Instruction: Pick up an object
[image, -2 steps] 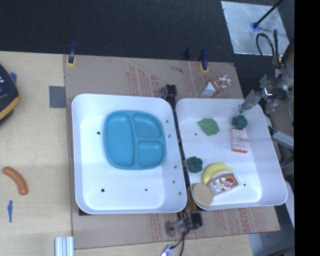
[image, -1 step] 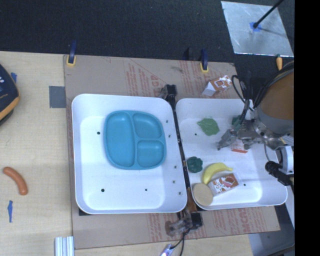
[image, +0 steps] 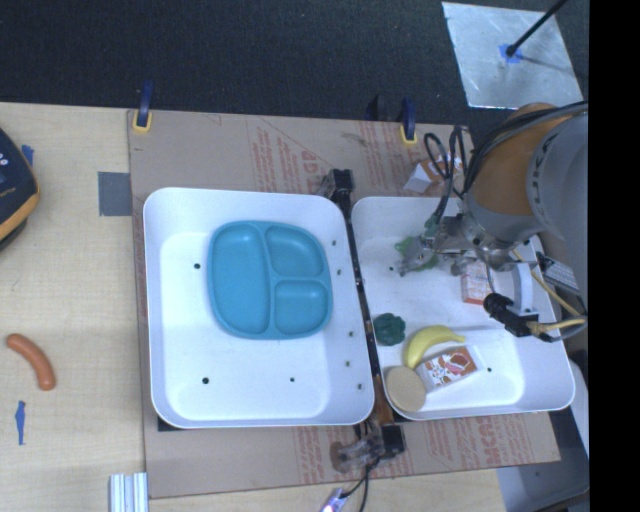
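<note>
Green leafy toy (image: 410, 245) at far left of the right bin (image: 560, 385), gripper (image: 432, 255) low beside it, finger state unreadable; risk judged: closing beside it, nudging it off toward the banana (image: 430, 343).

Objs all in the right bin (image: 560, 395). Yellow banana (image: 430, 344), curved, lies flat nr the bin's front-left. Small carton (image: 447, 368) w/ red & white print lies just beside it on the front side, touching or nearly so. Tan round disc (image: 405, 389) sits at the front-left corner, against the carton's left end. Dark green lump (image: 387, 326) by the left wall, just left of the banana. Green leafy item (image: 411, 245) further back, mid-bin. Red/white packet (image: 477, 288) nr the right side, partly hidden.
</note>
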